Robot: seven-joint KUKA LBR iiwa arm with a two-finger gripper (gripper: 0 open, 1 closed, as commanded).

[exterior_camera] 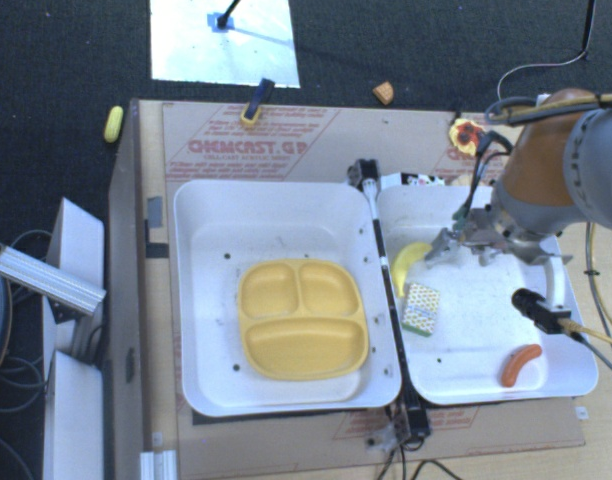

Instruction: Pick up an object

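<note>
We find a yellow three-compartment plastic tray (302, 318) at the centre of the left white bin (201, 268). In the right white bin (586, 373), a yellow banana-shaped toy (407, 261) lies against the left wall, a green-speckled flat packet (421, 309) just below it, an orange sausage-shaped toy (520, 364) near the bottom-right corner. The gripper (458, 244) hangs beside the banana; whether it is parted or closed, we cannot tell. Nothing is lifted; the pick remains undone.

Arm (576, 158) cut off at right edge
</note>
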